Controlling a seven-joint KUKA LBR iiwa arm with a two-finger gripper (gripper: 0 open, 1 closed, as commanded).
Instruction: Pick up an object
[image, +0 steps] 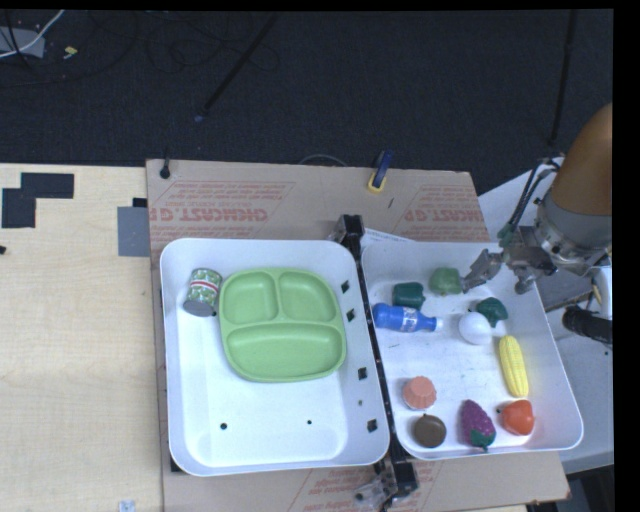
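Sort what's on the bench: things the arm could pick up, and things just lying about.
Could be picked:
blue bottle, white ball, corn cob, purple eggplant, orange fruit, brown ball, pink cup, light green piece, both in the right bin.

Lying about:
green divided plate, small can, blue-yellow clamp.

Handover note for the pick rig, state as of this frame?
Gripper: over the upper right part of the right bin, fingers spread, nothing between them.
Right bin: dark green toy and white ball nearest below the gripper; light green toy, teal block, blue bottle, corn, pink piece, brown piece, purple piece, tomato.
Left bin: green divided plate, small can.
Done: no pick yet.
Left: descend, close on one object, lift.
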